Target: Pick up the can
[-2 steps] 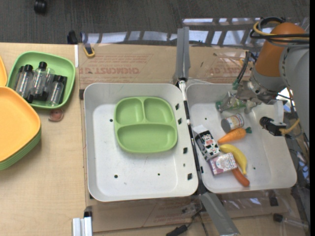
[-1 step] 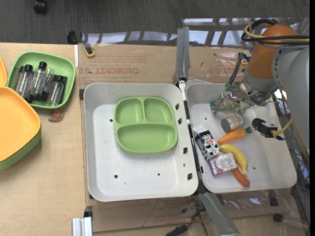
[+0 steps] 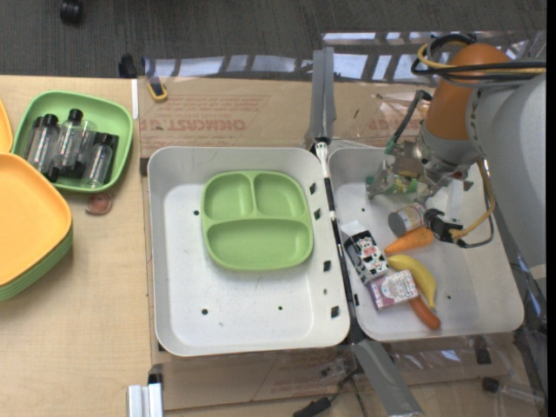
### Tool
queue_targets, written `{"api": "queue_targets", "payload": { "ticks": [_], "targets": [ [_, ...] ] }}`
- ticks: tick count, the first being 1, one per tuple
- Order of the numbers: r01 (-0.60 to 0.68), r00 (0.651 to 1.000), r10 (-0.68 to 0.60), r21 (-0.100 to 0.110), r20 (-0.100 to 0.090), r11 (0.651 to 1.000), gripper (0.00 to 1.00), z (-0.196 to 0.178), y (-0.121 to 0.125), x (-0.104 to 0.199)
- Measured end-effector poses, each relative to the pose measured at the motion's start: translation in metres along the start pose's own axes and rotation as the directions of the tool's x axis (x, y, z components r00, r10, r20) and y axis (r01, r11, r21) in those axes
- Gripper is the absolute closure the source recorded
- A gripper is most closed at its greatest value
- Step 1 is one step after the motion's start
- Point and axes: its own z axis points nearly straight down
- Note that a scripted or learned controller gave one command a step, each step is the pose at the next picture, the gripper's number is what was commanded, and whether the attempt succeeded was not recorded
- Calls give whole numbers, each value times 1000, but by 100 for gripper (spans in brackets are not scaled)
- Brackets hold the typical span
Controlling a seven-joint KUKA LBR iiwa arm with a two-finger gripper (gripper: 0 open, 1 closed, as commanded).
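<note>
Step in hand: I judge this the approach, before any grasp; my arm (image 3: 486, 102) reaches in from the right of the frame and my jaws (image 3: 401, 179) hang over the upper part of the right bin (image 3: 486, 315)
Jaws state: I cannot tell whether they are spread or pressed together, the wrist and clutter hide them; nothing shows pinched between them
Can: the can (image 3: 405, 221) lies on its side in the right-centre of the frame, in the right bin, just below my jaws and touching or nearly touching the upper carrot (image 3: 410, 241)
Next move calls for: dropping a little toward the lower frame, lining up across the can's round body, and closing without catching the carrot beside it; a lying can may roll, so I judge a centred grip matters
Bins: two, side by side on the desk (image 3: 78, 337); the left bin (image 3: 174, 320) carries one green divided tray (image 3: 257, 220)
Right bin count: one can, two carrots, the second carrot (image 3: 426, 314) at the lower edge, one banana (image 3: 419, 276), one small dark carton (image 3: 366, 254), one pink packet (image 3: 393, 289)
Desk at left of frame: one green dish (image 3: 117, 129) with what look like four small bottles (image 3: 69, 146), and a stack of orange plates (image 3: 30, 233) whose number I cannot tell
</note>
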Motion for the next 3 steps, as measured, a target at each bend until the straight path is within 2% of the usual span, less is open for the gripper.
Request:
{"api": "queue_targets", "payload": {
  "ticks": [1,3],
  "targets": [
    [136,991,-136,-6,1,991,0,-1,0,8],
    [156,988,-156,-9,1,988,0,-2,-3,20]
  ]
}}
